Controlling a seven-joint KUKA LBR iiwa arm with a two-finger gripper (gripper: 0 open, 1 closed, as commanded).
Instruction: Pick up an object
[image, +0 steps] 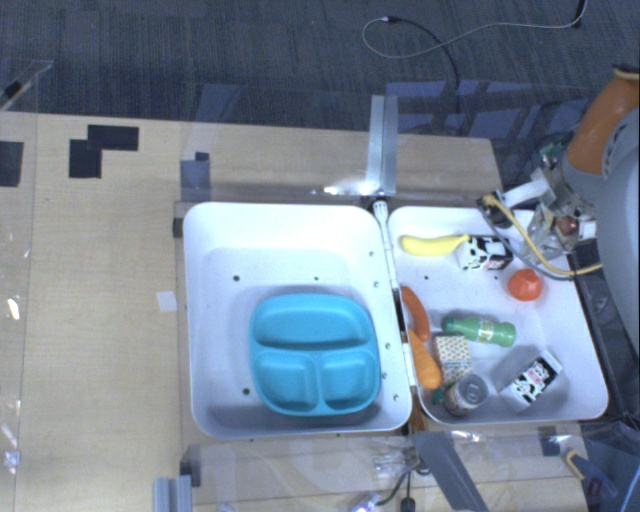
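The arm (610, 130) is cut off at the right edge, and its gripper (556, 222) is a tangle of cables and metal above the right bin's (590, 350) far corner; whether anything sits in it I cannot tell. No writing is legible; the black-and-white carton (529, 380) and the small cow-patterned piece (483, 254) show only blotches. In the same bin lie a banana (432, 243), a red ball (524, 286), a green bottle (480, 329), a carrot (420, 340) along the left wall, and a can (466, 392). The left bin (215, 260) holds a blue divided tray (314, 352).
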